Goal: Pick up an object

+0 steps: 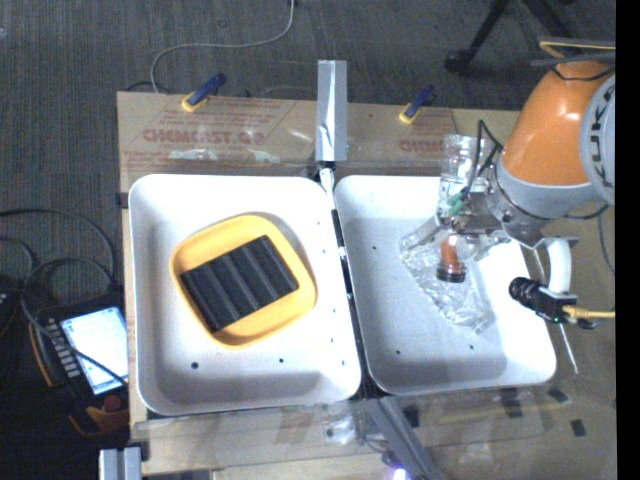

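Clear crumpled plastic wrap [447,286] in right bin [400,348], apparently directly under pincer [455,236]; pincer grip unreadable.

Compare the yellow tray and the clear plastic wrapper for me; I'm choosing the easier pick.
The yellow tray is opaque, solid-looking, with a dark ribbed insert; the clear plastic wrapper is transparent and crumpled. The tray is larger. The tray lies apart from the arm; the wrapper lies under it. Each lies in a white bin.

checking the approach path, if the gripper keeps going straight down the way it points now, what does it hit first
Most likely the crumpled clear plastic wrapper in the right bin. The gripper points down right over it, with a small orange-brown item just under its tip. From this slanted view I cannot tell the height between them.
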Robot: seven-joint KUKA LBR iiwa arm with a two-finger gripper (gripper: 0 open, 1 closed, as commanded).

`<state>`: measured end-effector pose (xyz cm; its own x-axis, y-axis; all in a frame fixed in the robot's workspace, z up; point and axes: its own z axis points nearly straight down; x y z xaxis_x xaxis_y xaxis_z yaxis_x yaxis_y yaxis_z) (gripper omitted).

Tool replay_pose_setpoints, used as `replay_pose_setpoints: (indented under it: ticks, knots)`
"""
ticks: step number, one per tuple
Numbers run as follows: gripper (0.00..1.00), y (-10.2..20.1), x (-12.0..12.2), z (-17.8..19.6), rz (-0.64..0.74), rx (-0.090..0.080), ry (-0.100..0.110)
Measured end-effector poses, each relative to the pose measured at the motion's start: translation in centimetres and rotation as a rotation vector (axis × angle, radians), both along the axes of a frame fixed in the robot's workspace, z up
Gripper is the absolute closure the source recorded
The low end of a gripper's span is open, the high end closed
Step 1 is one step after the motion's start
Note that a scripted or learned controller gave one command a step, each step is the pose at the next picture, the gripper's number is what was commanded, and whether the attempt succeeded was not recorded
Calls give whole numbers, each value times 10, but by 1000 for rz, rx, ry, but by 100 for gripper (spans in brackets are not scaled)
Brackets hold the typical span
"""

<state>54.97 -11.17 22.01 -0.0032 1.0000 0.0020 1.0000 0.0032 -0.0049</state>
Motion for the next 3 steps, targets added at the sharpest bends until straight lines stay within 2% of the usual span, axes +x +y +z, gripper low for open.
replay_pose_setpoints:
  ticks: [1, 2, 3]
  knots:
    - [0, -44, 53, -122, 103, -4, -9]
    - [100, -43, 53, -114, 103, -1, -7]
    - [100, 14, 69, -45, 156, -1, -4]
